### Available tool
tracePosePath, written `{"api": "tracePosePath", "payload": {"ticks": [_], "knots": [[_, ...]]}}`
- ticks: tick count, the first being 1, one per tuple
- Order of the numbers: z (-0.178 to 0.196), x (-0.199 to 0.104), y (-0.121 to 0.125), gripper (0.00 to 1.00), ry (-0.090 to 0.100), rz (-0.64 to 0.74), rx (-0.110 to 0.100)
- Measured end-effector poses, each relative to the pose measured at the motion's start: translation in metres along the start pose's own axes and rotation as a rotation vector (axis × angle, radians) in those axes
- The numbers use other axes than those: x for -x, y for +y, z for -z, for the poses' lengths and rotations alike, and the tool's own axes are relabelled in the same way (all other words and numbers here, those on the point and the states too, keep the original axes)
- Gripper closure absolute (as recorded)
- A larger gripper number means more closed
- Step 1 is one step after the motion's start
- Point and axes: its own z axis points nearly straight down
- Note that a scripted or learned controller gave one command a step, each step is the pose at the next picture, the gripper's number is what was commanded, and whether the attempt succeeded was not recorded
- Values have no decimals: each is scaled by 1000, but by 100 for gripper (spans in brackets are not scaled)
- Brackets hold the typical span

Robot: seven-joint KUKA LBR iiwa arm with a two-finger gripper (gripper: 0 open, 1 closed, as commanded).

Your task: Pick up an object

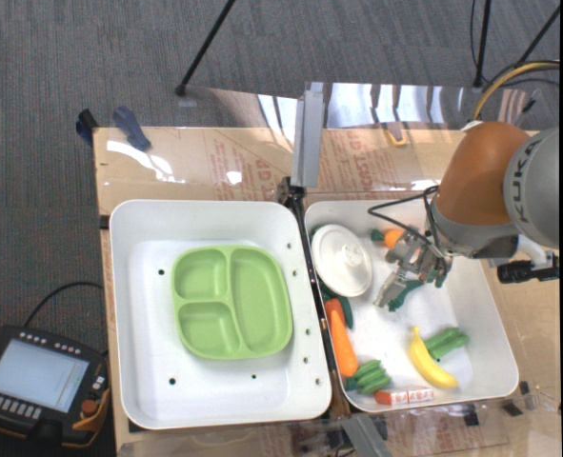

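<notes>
Camera view has the gripper (395, 296) hanging spread and empty mid right bin (481, 298), toys crowded along its near edge, banana (428, 359) closest.

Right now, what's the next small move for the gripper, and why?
Probably a short drop straight down. The gripper hangs over bare floor of the right bin, with nothing seen between its fingers. The banana and white lid lie to either side, so a small shift toward one may be needed first.

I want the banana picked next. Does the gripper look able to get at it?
Probably yes: the banana lies uncovered in the right bin, near the gripper, though a green vegetable touches it.
</notes>
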Motion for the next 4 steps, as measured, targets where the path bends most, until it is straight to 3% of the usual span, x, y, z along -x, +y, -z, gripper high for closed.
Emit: {"api": "tracePosePath", "payload": {"ticks": [1,2,3,4], "knots": [[1,17,12,0,-3,-56,1],[2,-50,40,0,-6,-138,-3],[0,-13,-55,0,-3,-217,-2],[-2,-102,-61,0,3,-374,-1]]}}
